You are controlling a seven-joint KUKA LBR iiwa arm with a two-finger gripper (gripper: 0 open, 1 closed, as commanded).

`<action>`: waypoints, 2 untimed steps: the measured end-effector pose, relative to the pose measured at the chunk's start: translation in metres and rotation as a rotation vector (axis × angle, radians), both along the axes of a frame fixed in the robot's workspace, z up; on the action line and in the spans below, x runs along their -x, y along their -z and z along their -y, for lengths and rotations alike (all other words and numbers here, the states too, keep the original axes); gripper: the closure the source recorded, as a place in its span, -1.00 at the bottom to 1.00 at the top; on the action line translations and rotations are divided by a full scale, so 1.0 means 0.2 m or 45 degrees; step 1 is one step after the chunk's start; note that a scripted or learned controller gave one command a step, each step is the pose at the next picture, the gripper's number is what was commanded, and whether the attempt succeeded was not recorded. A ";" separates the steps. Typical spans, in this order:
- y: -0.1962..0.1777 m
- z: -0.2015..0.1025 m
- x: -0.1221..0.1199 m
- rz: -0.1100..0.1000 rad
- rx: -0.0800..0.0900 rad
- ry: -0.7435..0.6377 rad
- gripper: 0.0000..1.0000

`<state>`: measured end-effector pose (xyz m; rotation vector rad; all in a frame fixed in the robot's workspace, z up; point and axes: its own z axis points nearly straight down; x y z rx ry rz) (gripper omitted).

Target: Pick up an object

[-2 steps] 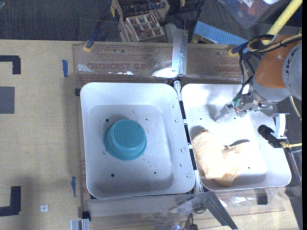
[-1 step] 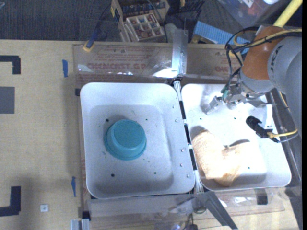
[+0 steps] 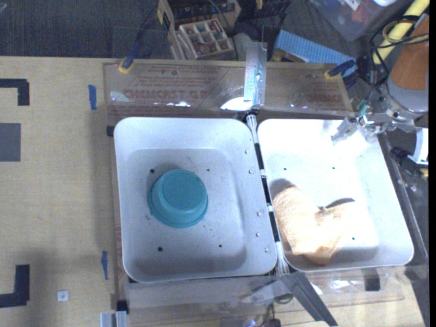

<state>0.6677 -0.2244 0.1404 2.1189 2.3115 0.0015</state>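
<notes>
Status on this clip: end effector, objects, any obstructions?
End effector over right bin's far corner, nothing seen in it. Teal bowl upside down in left bin. Tan sponge in right bin, nothing on either.

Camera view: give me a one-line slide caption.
Blue bowl in the left bin, tan sponge in the right bin, gripper over the right bin's far edge.

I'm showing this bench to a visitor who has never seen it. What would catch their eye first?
Probably the teal bowl, upside down near the middle of the left bin, the strongest colour against the white. Next, the tan sponge-like lump in the near left part of the right bin, with a small dark object lying at its upper edge. The gripper sits above the right bin's far right corner.
</notes>
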 end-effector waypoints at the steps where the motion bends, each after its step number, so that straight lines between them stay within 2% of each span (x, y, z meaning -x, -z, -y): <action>1: -0.09 -0.01 0.28 -0.006 -0.003 0.074 -1.00; 2: 0.26 -0.10 0.59 0.002 -0.002 -0.044 -1.00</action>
